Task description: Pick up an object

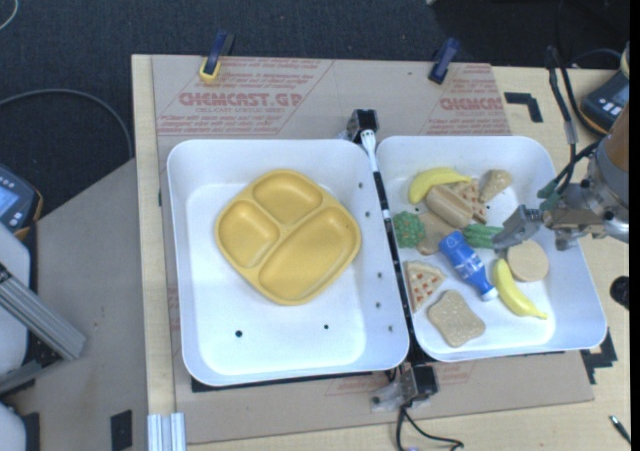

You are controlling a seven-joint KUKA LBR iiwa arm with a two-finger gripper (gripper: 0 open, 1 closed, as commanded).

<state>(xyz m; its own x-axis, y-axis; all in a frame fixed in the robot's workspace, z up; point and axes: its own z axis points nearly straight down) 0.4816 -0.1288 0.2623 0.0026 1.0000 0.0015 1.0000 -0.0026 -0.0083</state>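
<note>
Over the right bin: the hand (522, 226) hangs low among the toy food, reaching in from the right edge of the right bin (575, 324).
Hand state: cannot tell whether it is apart or together; nothing shows between it.
Nearest thing: a round tan cookie (528, 263) lies just below the hand, with a green piece (483, 234) just to its left.
Other candidates: blue bottle (467, 264), lower banana (519, 291), upper banana (437, 182), pizza slice (424, 283), bread slice (456, 318).
Long axes: the blue bottle runs diagonally, cap toward the lower right; the lower banana runs the same way, tip toward the bin's lower right corner. The cookie has no long axis.
Risk, crowding: the pieces lie touching or just beside each other, so a descent could land on two at once or push one aside.
Risk, flat cookie: it likely offers little edge to grip and may slip.
Left bin: a yellow divided plate (288, 236) sits well apart from the work.
</note>
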